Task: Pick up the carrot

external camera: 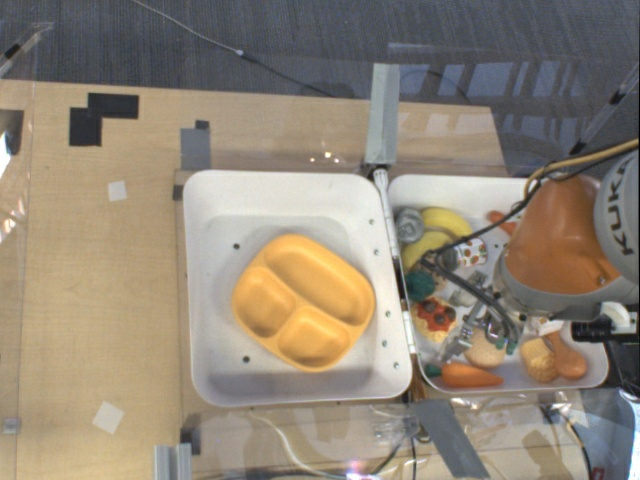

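The carrot (472, 375) is orange and lies flat along the front wall of the right bin (455, 184), with its tip pointing left. My gripper (478, 330) hangs just above and behind it, low among the bin's items, pointing down and to the left. The arm's orange band (560, 236) and grey wrist cover the right half of that bin. A beige round piece (487, 352) sits between the gripper and the carrot.
The left bin (210, 368) holds a yellow divided plate (303, 300). Crowded in the right bin are a banana (442, 228), a silver can (408, 225), a green item (418, 284), a red item (435, 315) and brown bread-like pieces (541, 360).
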